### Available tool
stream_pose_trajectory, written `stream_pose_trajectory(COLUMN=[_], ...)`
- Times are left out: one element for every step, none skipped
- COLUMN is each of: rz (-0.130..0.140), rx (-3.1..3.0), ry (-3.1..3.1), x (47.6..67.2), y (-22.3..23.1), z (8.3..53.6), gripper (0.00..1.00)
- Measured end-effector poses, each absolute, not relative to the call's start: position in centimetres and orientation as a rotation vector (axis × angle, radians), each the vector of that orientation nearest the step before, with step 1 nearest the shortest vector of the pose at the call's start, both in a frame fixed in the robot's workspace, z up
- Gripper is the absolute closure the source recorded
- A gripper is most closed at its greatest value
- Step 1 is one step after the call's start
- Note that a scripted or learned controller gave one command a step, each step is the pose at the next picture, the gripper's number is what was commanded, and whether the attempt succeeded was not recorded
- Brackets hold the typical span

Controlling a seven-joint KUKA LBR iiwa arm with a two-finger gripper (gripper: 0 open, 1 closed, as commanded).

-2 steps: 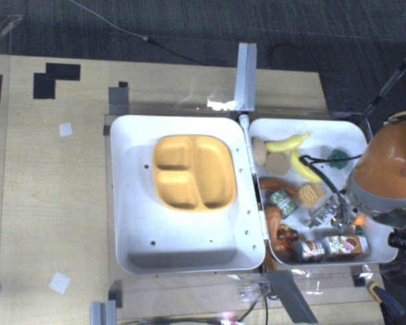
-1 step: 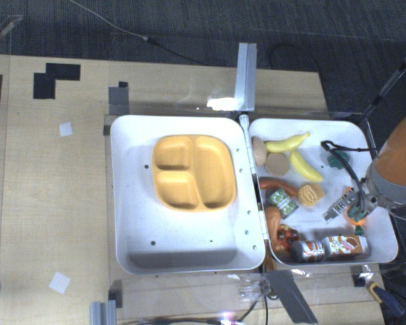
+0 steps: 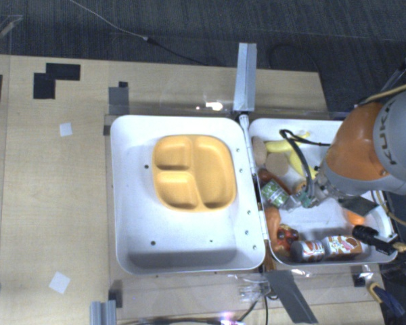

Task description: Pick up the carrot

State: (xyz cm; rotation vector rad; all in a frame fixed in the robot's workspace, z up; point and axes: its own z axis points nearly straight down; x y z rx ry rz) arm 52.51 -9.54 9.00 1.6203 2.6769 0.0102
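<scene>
Two shallow white bins sit side by side on the bench, and the action is all in the right bin point(image 3: 294, 261), where the grey arm with the orange band point(image 3: 365, 151) has reached in low over the clutter. The two-finger gripper point(image 3: 309, 196) hangs near the middle of that bin, but its tips are buried in cables and shadow, so whether the claw is released or clenched can't be told from this angle. Nothing orange shows between them either, so no claiming a grab.

The orange tapered carrot point(image 3: 273, 221) looks to be lying at the bin's left wall, just below a green-labelled packet point(image 3: 275, 193) and just above a dark red-and-black item point(image 3: 286, 236). It's partly tucked in, so the outline is a bit of a guess.

Progress-wise: the arm is in the neighbourhood, the carrot seems to be on the bin floor, so the actual pick and lift look undone. The gripper sits to the right of and slightly above the carrot in the view.

Its long axis seems to run roughly top-to-bottom in the view, parallel to the bin's left wall. Which end is the tip is too hard to call.

The yellow three-compartment plastic plate point(image 3: 193, 171) in the left bin point(image 3: 132, 208) is just sitting there.
</scene>
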Motion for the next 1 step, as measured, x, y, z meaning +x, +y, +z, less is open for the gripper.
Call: stream_pose_trajectory(rz=[0.0], rx=[1.303], ry=[2.84], x=[52.88], y=[-19.2], z=[8.97], gripper=[1.0])
